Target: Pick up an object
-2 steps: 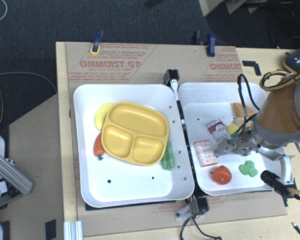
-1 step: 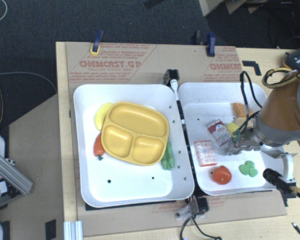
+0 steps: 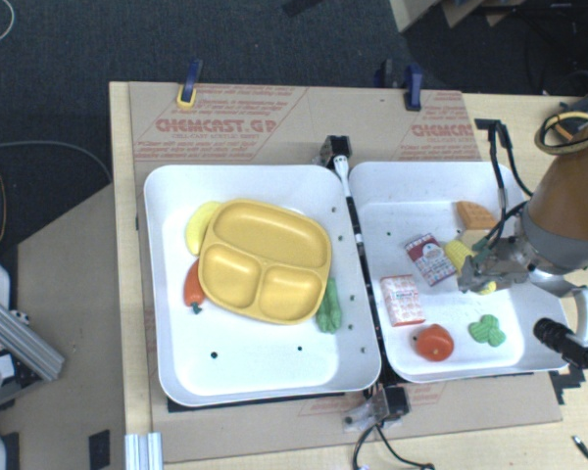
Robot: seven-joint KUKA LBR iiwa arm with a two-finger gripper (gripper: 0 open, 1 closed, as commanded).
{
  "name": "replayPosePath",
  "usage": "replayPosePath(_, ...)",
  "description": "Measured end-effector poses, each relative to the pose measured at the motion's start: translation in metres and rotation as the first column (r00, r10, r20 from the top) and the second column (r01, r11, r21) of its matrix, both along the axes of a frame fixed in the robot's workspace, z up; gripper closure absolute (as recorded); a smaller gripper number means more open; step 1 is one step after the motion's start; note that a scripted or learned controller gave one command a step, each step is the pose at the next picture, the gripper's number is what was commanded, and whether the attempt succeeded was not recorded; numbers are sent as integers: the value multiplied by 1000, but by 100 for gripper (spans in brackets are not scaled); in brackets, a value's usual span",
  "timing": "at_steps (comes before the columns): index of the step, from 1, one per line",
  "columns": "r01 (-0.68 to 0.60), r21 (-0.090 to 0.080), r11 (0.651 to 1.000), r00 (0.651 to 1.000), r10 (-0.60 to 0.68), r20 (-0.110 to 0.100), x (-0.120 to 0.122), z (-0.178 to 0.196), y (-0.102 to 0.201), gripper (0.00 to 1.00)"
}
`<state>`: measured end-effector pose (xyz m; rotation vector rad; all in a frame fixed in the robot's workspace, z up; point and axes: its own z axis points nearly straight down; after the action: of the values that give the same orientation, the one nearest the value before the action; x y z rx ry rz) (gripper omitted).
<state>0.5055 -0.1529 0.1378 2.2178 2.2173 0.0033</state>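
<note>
The right bin (image 3: 412, 186) holds an orange wedge (image 3: 475, 213), a red and white packet (image 3: 428, 259), a small yellow item (image 3: 457, 253), a pink and white packet (image 3: 402, 300), a red tomato (image 3: 433, 342) and a green piece (image 3: 486, 331). My gripper (image 3: 482, 274) hangs low over the right side of this bin. It sits just right of the yellow item and above the green piece. Part of the yellow item is hidden by it.
The left bin (image 3: 245, 370) holds a yellow compartment tray (image 3: 265, 260), with a yellow object (image 3: 198, 225) and a red pepper (image 3: 193, 287) at its left edge and a green leafy piece (image 3: 329, 307) at its right. A black divider (image 3: 351, 223) runs between the bins.
</note>
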Motion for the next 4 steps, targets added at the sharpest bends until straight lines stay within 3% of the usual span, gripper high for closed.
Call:
replayPosePath(2,-2,0,1000,1000,2,1,12,90,4,100)
replayPosePath(3,-7,3,1000,1000,7,0,57,91,49,100)
replayPosePath(4,-4,2,1000,1000,4,-2,80,85,79,100)
